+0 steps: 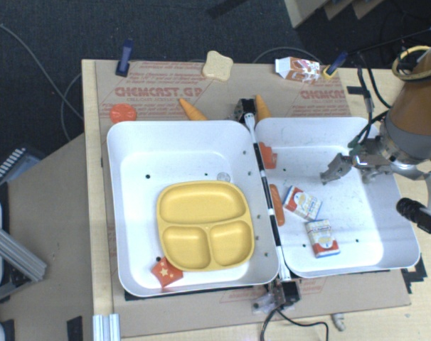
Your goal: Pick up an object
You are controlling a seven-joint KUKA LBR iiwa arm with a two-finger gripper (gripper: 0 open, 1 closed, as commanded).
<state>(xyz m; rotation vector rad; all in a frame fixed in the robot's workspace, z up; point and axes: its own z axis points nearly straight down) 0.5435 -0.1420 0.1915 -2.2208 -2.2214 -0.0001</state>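
Observation:
My gripper (353,170) hangs over the upper right of the right bin (386,258). It is open, with its two grey fingers spread and nothing between them. Left of and below it, a small red-and-white carton (301,203) lies on the bin floor. A second carton (321,237) lies nearer the front. An orange block (267,156) rests against the bin's left wall. A red sausage (275,203) lies along the divider between the bins. The gripper touches none of these.
The left bin (130,190) holds a yellow divided plate (205,224) and a red starred piece (166,273) at its front. Behind the bins lie a bread slice (217,65), a carrot (193,109), an orange disc (121,112), a blue clip (124,57) and a carton (298,69).

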